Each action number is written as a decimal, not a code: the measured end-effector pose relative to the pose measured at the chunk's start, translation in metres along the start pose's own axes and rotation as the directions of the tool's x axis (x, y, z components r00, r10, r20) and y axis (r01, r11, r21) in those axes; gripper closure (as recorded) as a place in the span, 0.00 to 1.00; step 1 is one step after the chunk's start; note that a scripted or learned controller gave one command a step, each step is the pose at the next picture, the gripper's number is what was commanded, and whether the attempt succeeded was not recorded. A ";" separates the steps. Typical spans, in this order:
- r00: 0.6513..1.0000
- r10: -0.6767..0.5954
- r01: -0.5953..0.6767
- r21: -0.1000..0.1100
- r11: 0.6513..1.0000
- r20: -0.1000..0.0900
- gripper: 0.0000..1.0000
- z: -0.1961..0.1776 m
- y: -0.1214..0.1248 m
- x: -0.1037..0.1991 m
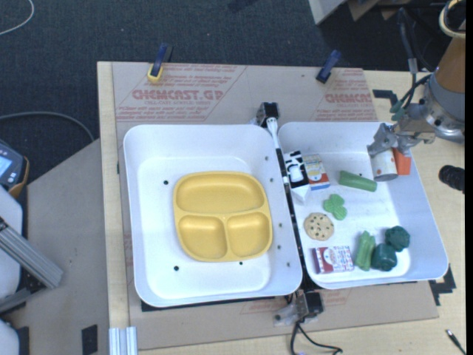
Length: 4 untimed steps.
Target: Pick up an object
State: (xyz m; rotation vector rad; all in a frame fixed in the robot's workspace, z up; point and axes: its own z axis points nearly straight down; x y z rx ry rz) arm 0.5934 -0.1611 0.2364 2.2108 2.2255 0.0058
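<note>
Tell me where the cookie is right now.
The cookie lies in the right bin, near its left wall, just below the small green clover-shaped piece and above the red-and-white packet.

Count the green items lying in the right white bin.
5, maybe more hidden: a green cylinder near the top, a light green clover-shaped piece mid-bin, a green stick low, and two dark green lumps at the lower right.
</note>
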 end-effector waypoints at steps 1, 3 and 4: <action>1.000 0.000 0.000 0.001 1.000 -0.001 1.00 0.006 0.030 0.053; 1.000 0.006 -0.006 0.002 1.000 0.001 1.00 0.020 0.069 0.085; 1.000 0.008 -0.008 0.008 1.000 0.000 1.00 0.019 0.059 0.085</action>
